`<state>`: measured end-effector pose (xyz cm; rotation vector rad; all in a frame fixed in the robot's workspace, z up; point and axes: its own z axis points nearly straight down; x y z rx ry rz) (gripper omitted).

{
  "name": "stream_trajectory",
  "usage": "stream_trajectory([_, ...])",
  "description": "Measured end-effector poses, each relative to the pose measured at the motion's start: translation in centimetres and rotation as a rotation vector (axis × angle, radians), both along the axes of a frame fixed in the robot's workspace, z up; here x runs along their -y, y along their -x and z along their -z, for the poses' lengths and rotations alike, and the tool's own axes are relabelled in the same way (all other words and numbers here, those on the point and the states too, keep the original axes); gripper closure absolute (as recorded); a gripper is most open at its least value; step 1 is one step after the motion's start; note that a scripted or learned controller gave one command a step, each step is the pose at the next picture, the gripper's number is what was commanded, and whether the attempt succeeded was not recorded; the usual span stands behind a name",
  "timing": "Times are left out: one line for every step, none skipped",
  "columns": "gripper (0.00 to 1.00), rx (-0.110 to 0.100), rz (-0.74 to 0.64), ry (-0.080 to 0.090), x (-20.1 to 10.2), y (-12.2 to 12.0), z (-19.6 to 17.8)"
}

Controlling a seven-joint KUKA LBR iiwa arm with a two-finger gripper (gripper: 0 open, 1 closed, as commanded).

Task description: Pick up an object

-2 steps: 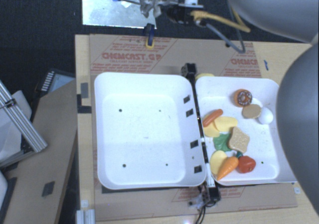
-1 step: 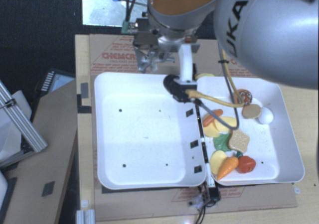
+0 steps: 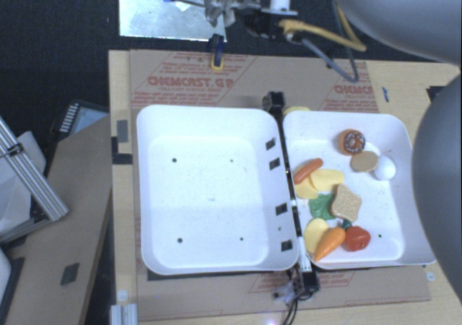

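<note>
My gripper hangs high at the top of the camera view, over the far edge of the bench, well away from both bins. The right bin holds several toy foods: a chocolate donut, a brown round piece, a white egg, a red-orange sausage shape, yellow slices, a bread slice, a green leafy piece, an orange carrot and a red tomato. The left bin lies beside it.
The grey arm covers the top right and right side of the view. A blue and yellow clip sits on the cardboard sheet behind the left bin. A yellow object peeks over the right bin's back rim.
</note>
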<state>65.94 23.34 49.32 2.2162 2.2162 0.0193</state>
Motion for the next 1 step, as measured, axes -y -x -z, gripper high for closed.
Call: stream_trajectory([1.0, -0.006, -0.003, 0.001, -0.05, -0.91, -4.31])
